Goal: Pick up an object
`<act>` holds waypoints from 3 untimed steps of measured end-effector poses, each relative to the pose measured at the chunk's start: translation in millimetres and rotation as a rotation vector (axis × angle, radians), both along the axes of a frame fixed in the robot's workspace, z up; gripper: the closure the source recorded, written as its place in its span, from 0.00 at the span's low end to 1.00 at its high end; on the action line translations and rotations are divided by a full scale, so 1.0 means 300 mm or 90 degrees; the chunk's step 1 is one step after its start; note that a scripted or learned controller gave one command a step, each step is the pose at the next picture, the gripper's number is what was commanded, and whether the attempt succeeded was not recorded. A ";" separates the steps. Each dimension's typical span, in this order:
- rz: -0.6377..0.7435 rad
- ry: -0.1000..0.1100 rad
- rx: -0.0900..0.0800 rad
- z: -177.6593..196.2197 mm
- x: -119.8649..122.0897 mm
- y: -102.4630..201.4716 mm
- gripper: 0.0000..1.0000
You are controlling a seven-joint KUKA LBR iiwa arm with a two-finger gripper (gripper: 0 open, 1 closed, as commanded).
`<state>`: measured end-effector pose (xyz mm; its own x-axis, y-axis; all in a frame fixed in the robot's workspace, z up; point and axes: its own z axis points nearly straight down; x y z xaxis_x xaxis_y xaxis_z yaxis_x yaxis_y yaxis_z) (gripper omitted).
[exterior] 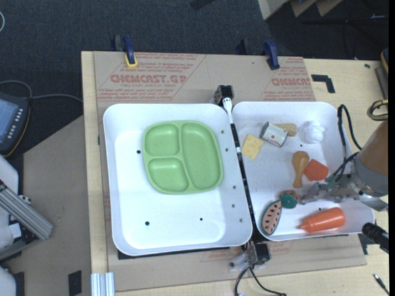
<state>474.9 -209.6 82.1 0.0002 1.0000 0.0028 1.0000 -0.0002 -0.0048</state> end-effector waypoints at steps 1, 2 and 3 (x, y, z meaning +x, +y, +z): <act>-0.001 -0.004 -0.002 0.043 0.004 -0.002 1.00; 0.001 -0.007 -0.004 0.249 0.001 0.014 1.00; 0.000 -0.007 -0.004 0.412 -0.020 -0.005 1.00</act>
<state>468.8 -211.1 205.6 0.0000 1.0000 -0.0041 1.0000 0.0000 0.0066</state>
